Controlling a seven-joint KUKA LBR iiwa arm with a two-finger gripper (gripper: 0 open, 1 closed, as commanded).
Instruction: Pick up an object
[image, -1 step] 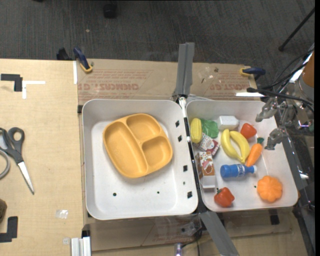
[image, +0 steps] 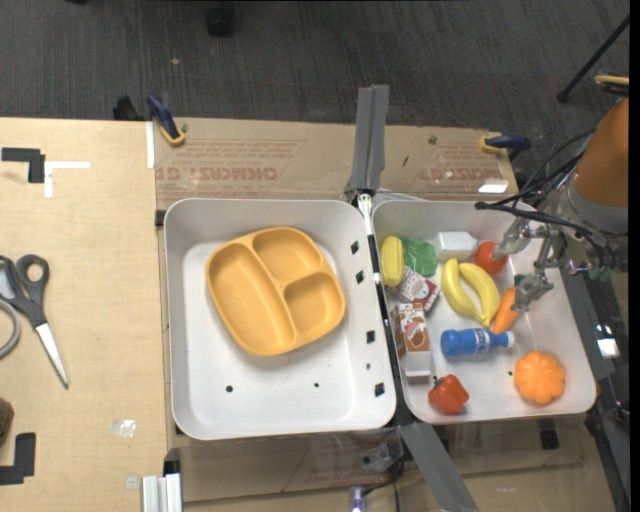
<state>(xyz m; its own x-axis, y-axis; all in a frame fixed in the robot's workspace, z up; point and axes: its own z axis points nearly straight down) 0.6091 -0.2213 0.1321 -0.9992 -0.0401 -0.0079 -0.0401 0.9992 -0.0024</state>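
Carrot (image: 505, 310) is the most likely target, a small orange piece lying slantwise in the right bin (image: 575, 330), just right of the bananas (image: 470, 288) and above the blue bottle (image: 476, 342).

In the camera view, the gripper (image: 532, 268) hangs over the upper right part of that bin, its 2 metal fingers (image: 515, 238) spread apart with nothing between them. One fingertip sits near the red tomato (image: 489, 256), the other just above the carrot's upper end. No contact with either can be confirmed from this angle.

The right bin is crowded: a yellow lemon (image: 391, 259) and a green piece (image: 421, 257) at the upper left, snack packets (image: 412, 315) along the left wall, a red pepper (image: 449, 394) at the bottom, and an orange pumpkin (image: 540, 378) at the lower right. The left bin (image: 200, 400) carries a yellow divided plate (image: 275, 290).

To do this step well, the arm should probably pick 1 object and centre the open fingers on it before descending. The carrot is thin and touches the bananas, so the fingers would do best to straddle its narrow width, turned across its long axis. Descending between tomato and carrot risks closing on neither. The pumpkin, standing well apart from its neighbours, looks like an easier grasp if the approach is replanned.
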